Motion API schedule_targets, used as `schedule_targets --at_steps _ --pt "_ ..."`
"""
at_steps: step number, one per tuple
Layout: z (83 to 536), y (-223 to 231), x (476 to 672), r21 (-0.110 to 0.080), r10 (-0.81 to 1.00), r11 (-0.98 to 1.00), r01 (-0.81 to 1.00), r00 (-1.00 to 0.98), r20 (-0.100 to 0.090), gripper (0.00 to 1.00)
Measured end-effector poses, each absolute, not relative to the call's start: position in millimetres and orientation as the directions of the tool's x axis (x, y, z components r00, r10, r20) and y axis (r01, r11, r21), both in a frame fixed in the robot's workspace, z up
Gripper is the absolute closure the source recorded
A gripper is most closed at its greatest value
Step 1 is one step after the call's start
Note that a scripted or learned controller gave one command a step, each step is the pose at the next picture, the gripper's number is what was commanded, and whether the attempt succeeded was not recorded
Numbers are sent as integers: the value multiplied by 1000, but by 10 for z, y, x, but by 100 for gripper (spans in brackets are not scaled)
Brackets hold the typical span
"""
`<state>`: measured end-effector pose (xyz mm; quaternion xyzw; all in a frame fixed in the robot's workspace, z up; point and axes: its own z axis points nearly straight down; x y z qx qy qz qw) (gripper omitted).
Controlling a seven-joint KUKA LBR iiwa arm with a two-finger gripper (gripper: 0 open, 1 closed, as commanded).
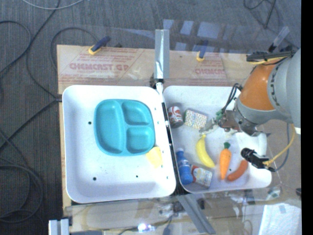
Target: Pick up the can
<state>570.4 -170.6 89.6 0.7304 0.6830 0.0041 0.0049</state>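
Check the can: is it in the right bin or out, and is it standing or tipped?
In the right bin, by its left wall. The can appears tipped, its side label showing, though the slanted view leaves that unsure.

My arm [274, 89] is grey with an orange band. Both bins [78, 180] are white. The divided tray [124, 126] is turquoise. The can [175, 116] is red and white. The banana [203, 152] is yellow, the carrot [224, 163] orange with a green top. The bottle [184, 166] is blue. The sponge [195, 119] is pale with coloured speckles.
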Motion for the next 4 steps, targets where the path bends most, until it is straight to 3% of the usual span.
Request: schedule_targets --at_steps 1,2,3,4 --pt "1688 -1415 6202 -4 990 -141 990 141 -3 0" --pt "1008 -1322 5992 8 968 -249 968 249 0 0" --pt "1654 -1391 6261 -2 806 -591 806 591 -7 0" --pt "1682 -1713 6659 -2 688 -726 688 726 -7 0"
